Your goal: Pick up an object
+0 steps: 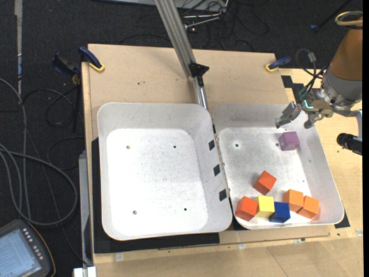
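Above purple block (289, 140), fingers (285, 119) spread, empty.

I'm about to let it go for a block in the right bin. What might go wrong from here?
1. The gripper sits above and beside the purple cube, not over it; a straight descent may clip its edge and push it away.
2. The other blocks crowd the near rim: the yellow cube touches the blue cube, so fingers may find no gap.

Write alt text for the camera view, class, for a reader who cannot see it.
The arm's gripper hangs open above a purple block in the right bin. Orange, yellow and blue blocks cluster near that bin's front edge; the left bin sits alongside.
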`<act>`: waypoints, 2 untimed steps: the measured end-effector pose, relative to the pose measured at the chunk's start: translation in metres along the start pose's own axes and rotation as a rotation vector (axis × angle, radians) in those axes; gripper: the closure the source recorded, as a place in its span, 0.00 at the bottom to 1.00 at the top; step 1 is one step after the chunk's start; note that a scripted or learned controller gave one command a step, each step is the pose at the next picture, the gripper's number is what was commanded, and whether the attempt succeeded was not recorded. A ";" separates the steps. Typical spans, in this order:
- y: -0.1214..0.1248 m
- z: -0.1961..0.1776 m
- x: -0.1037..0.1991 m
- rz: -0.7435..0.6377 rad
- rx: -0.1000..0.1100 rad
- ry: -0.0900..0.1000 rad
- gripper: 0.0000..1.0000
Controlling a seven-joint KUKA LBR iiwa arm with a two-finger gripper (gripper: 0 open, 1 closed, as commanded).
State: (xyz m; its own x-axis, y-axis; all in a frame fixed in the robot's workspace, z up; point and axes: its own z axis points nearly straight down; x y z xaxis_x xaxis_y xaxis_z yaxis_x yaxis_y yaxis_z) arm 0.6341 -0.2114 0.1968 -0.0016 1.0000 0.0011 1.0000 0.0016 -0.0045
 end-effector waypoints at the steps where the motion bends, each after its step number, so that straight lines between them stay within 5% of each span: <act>1: 0.001 -0.003 0.000 -0.002 -0.004 -0.002 0.00; 2: 0.004 0.060 -0.003 0.001 0.001 0.000 0.00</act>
State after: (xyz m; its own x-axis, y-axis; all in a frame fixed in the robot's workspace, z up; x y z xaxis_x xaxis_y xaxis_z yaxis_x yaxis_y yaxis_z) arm 0.6380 -0.2146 0.1370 -0.0008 1.0000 0.0007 1.0000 0.0008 -0.0054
